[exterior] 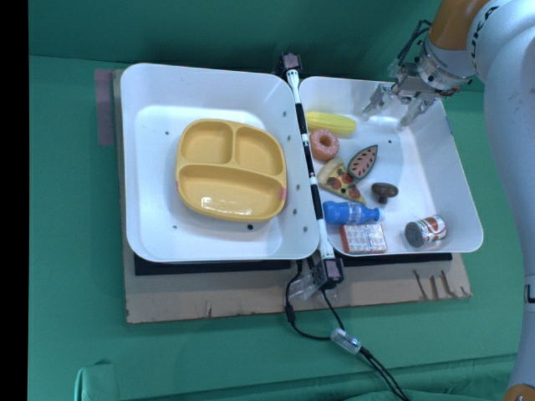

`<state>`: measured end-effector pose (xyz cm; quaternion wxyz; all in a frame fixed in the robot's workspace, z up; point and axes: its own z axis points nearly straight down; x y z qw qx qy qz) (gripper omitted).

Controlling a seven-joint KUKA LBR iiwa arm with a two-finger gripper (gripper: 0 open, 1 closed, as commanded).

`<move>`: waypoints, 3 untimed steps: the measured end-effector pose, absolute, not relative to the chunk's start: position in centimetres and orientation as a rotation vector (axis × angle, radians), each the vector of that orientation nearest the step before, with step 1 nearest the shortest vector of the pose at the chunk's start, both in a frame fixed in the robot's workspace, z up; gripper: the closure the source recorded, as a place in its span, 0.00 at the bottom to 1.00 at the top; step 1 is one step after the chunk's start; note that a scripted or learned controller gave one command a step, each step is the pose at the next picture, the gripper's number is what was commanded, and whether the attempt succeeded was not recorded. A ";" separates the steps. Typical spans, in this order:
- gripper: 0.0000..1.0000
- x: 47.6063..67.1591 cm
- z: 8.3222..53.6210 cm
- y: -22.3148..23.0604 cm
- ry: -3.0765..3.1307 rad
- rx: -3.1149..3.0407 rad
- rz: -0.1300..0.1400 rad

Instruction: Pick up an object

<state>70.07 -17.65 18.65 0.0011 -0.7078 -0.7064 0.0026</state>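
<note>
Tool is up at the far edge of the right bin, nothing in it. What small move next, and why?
Probably ease the tool down and left toward the corn cob. Its fingers are spread and hold nothing, and the corn cob is the closest object, with bare bin floor on its right.

Gripper [393, 110] jaws spread, empty, above right bin [451, 170].
</note>
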 end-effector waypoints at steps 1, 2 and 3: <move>0.00 70.0 18.7 -13.6 -2.220 -2.230 0.019; 0.00 70.0 18.7 -10.7 -2.219 -2.232 0.021; 1.00 70.3 20.6 -10.4 -2.217 -2.236 0.000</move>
